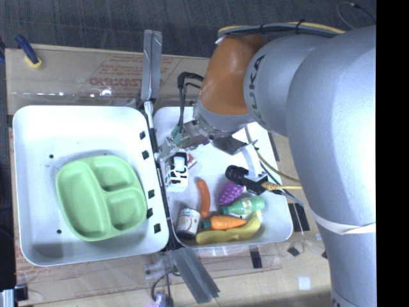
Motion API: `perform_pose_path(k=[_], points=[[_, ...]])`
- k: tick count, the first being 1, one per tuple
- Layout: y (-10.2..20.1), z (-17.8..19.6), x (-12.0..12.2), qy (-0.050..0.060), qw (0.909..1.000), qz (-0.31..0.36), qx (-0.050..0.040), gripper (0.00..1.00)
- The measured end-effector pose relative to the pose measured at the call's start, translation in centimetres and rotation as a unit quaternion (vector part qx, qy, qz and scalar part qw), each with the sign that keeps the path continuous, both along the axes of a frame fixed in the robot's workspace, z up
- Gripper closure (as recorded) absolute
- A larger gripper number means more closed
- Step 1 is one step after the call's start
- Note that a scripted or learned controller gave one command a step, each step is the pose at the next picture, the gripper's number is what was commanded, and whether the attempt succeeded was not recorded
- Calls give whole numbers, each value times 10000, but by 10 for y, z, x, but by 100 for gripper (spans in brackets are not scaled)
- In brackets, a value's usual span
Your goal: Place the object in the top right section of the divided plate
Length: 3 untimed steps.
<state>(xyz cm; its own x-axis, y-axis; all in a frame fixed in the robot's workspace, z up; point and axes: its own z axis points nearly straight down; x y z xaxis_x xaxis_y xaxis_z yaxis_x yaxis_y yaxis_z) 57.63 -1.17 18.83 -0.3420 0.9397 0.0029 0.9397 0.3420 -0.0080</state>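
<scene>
A green divided plate (pixel 101 197) lies in the left bin (pixel 38 126), with nothing in its three sections. My gripper (pixel 174 147) hangs low at the left end of the right bin (pixel 281 232), close to the wall between the bins. Right below it is a small white carton with black markings (pixel 177 173). The carton's top end meets the gripper tip, and I cannot make out whether it is gripped. The grey arm with its orange band (pixel 230 75) covers the far and right parts of that bin.
The right bin also holds an orange sausage-shaped toy (pixel 203 196), purple grapes (pixel 231 193), a green bottle (pixel 246 205), a carrot (pixel 223 222), a yellow banana (pixel 231 236) and a small can (pixel 187 222). A raised divider (pixel 153 165) separates the bins.
</scene>
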Motion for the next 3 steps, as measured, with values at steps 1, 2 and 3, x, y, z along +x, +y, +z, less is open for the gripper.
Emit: perform_pose_path(k=[1,2,3], points=[[60,7,-59,16,9912,-1327,-14,100],[60,7,-59,14,9911,-1328,-14,0],[14,72,-56,-11,9945,-1052,-12,0]])
